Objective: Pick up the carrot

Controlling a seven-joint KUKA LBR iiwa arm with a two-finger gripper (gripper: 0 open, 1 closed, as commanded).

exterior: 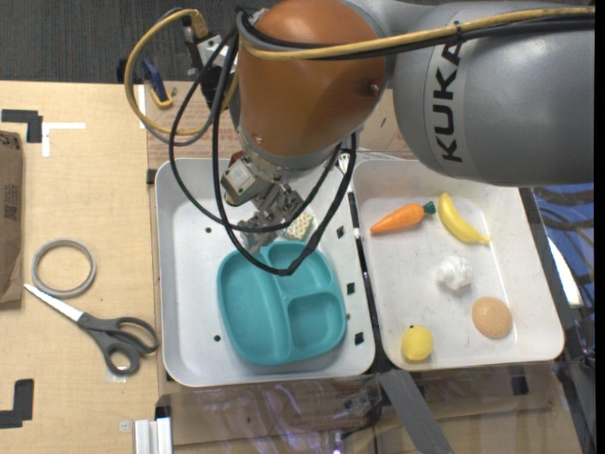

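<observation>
The carrot (401, 218), orange with a green stem end, lies near the back of the right bin (539, 348), pointing left. My gripper (267, 218) hangs over the left bin (184, 253), just above the back edge of a teal divided tray (281, 305). The gripper is well to the left of the carrot, across the wall between the bins. A small pale checkered object (302, 225) sits right beside the fingers. The arm's large orange band and grey body cover the back of both bins.
In the right bin lie a banana (460, 220), a crumpled white lump (455, 274), a brown egg-shaped object (492, 317) and a lemon (417, 342). On the bench to the left are scissors (99, 326) and a tape roll (63, 266). Cables loop around the wrist.
</observation>
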